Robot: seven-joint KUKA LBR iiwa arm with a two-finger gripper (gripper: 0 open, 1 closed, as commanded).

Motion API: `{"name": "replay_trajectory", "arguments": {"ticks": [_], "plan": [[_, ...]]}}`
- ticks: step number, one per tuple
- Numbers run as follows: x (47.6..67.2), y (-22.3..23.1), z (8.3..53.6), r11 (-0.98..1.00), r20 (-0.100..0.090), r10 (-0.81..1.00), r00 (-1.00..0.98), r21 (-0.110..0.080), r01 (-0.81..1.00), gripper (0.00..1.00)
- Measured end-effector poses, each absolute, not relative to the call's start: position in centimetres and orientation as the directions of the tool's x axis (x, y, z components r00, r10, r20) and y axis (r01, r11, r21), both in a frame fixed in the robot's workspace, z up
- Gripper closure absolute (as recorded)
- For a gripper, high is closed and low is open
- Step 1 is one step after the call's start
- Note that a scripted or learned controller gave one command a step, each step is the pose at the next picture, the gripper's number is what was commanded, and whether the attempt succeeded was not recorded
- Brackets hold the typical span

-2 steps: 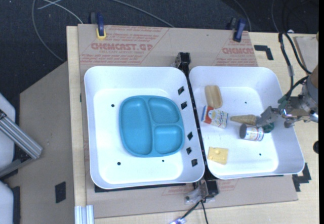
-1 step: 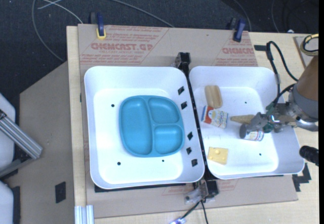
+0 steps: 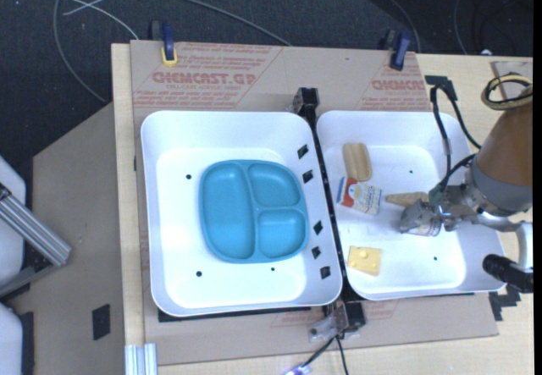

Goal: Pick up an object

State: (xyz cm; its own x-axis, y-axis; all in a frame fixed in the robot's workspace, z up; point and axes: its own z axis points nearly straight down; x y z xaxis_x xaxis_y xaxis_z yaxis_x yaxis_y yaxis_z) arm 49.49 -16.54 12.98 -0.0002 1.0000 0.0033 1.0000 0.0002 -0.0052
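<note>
Blue divided plate (image 3: 253, 209) in the left bin (image 3: 161, 195); in the right bin (image 3: 440, 276), bread-like piece (image 3: 357, 162), small carton (image 3: 360, 195), yellow cheese block (image 3: 365, 259), then gripper (image 3: 417, 221) low beside a tan wedge (image 3: 405, 199) (whether gripping anything, cannot tell). Best centred over one item before closing. Backboard (image 3: 203, 68) reads "CHEMCAST GP".

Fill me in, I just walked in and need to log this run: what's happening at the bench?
A grey arm with an orange band reaches from the right into the right bin, its claw low over the bin floor. Near it lie a small tan piece, a white carton, a bread roll and a yellow cheese block. I can't tell whether it has gripped anything. The left bin holds a blue divided plate, untouched.
</note>
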Motion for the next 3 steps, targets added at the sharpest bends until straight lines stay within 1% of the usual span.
{"name": "replay_trajectory", "arguments": {"ticks": [1, 2, 3], "plan": [[49.4, -16.5, 8.2, -0.001, 0.003, 1.000, 0.001, -0.005, 1.000, 0.00], [49.5, -16.5, 9.6, 0.000, 0.002, 1.000, 0.000, 0.000, 1.000, 1.00], [48.9, -16.6, 14.2, 0.001, -0.001, 1.000, -0.001, 0.004, 1.000, 1.00]]}}
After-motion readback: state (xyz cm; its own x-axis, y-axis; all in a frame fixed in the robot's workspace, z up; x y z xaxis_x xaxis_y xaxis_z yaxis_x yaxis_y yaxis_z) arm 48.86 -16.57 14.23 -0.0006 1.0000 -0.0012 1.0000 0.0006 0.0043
